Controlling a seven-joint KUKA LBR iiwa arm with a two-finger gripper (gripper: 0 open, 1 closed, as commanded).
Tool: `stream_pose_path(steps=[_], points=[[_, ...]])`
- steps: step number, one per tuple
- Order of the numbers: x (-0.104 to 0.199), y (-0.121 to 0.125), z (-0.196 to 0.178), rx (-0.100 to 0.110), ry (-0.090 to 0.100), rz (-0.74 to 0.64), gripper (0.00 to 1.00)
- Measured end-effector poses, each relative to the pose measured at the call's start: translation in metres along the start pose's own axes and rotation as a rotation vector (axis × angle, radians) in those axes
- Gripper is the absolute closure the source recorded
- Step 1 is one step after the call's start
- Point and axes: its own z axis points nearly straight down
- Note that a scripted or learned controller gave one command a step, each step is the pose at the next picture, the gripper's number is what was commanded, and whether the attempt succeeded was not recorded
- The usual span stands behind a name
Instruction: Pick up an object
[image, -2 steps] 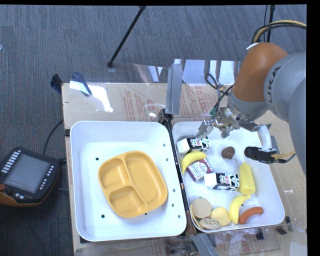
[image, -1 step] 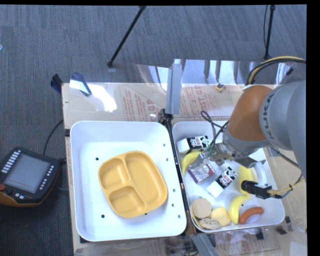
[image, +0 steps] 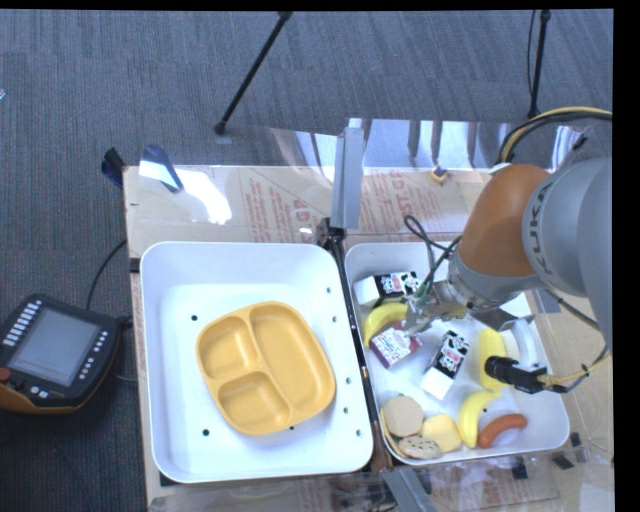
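Bright, even overhead light fills my workspace, and the two shallow white plastic bins (image: 160, 300) sit close to overexposure, with soft, short shadows under the yellow three-compartment tray (image: 265, 367). Strong glare streaks the clear sheet over the brown cardboard backing (image: 215, 200) behind the bins. The frame is slightly soft overall, and small labels in the right bin are unreadable.
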Motion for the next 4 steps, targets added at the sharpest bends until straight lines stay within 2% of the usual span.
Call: stream_pose_path(steps=[1, 2, 3, 4], points=[[0.031, -0.003, -0.089, 0.002, -0.001, 0.051, 1.0], [0.031, -0.005, -0.084, 0.011, 0.001, 0.053, 0.0], [-0.032, -0.014, 0.01, 0.003, -0.002, 0.092, 0.0], [-0.001, -0.042, 0.009, -0.004, -0.004, 0.032, 0.0]])
